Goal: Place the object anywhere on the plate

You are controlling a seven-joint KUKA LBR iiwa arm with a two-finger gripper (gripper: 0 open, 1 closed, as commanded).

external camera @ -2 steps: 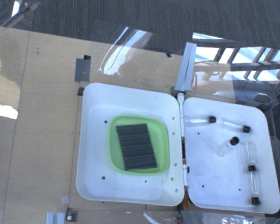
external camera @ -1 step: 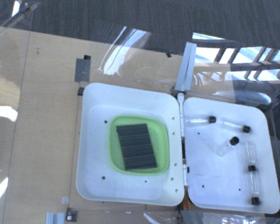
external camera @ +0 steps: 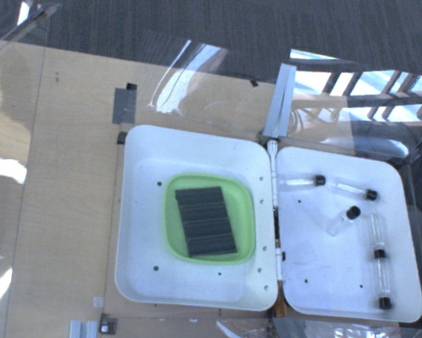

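Block (external camera: pixel 205 221), dark grey and ridged, lies flat on the green plate (external camera: pixel 246 219), inside the left bin (external camera: pixel 128 216). It sits whole within the plate's raised rim, with green margin on every side.

- Long axis: runs far to near, the near end leaning a little right. The ridges cross the short way.
- Judgement: if the block is the task's object, the placing looks done. Confirm this before you command anything.
- Hand: you cannot tell whether it is spread, pressed together or pinching anything. The arm works from the right, so the block would lie to the hand's left, past the right bin (external camera: pixel 407 301).
- Right bin holds five clear tubes with black caps: two near the far wall (external camera: pixel 305 182), (external camera: pixel 355 190), one toward the middle (external camera: pixel 343 220), two end to end by the right wall (external camera: pixel 378 238), (external camera: pixel 384 284).
- Edges: the two bins' walls meet between them, and any crossing must clear that ridge. The plate's rim is low.
- Room: the widest bare floor in the left bin is its near-left corner. The counter (external camera: pixel 52 185) to the left lies bare.
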